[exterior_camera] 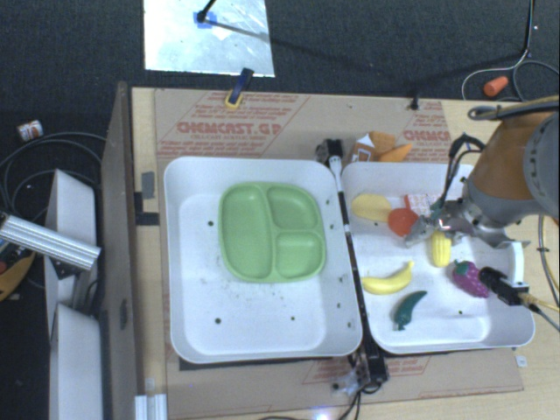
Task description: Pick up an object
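Observation:
The right bin (503, 326) holds several toy foods: a yellow lemon (371, 206), a red tomato (402, 221), a short yellow corn cob (440, 250), a banana (388, 280), a dark green pepper (407, 308) and purple grapes (469, 278). My gripper (432, 228) is low in this bin, between the tomato and the corn cob and close to both. I see no object lifted off the bin floor. The arm (512, 160) with its orange band reaches in from the right and hides the bin's far right corner.
The left bin (192, 304) holds a green divided plate (269, 232). A small red-and-white piece (418, 203) lies near the tomato. Orange items (385, 150) sit on the cardboard behind the bins. The ridge between the bins (347, 243) runs just left of the foods.

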`<control>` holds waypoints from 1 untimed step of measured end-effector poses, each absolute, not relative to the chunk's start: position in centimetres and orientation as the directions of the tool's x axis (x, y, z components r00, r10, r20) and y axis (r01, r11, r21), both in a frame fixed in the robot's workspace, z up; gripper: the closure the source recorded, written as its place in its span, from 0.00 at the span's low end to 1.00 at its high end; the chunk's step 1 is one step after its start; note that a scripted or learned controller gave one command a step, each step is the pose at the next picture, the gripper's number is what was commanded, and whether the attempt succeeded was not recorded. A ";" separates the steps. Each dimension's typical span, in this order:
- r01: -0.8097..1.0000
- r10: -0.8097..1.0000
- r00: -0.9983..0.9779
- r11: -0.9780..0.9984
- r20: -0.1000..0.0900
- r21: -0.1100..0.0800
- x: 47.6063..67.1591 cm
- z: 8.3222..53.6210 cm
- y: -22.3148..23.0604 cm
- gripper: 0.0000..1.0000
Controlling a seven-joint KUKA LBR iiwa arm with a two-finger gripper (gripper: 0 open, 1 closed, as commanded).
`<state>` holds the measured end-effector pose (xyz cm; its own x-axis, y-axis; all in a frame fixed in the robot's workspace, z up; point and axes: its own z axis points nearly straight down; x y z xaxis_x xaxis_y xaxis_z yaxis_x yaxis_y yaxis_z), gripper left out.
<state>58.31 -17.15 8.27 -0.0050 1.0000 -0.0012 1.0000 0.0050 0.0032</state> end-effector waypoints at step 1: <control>1.000 1.000 -0.005 0.005 -0.001 0.005 58.3 9.5 -17.1 1.00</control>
<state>58.29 -17.13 9.52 -0.0055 1.0000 -0.0007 1.0000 0.0055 0.0046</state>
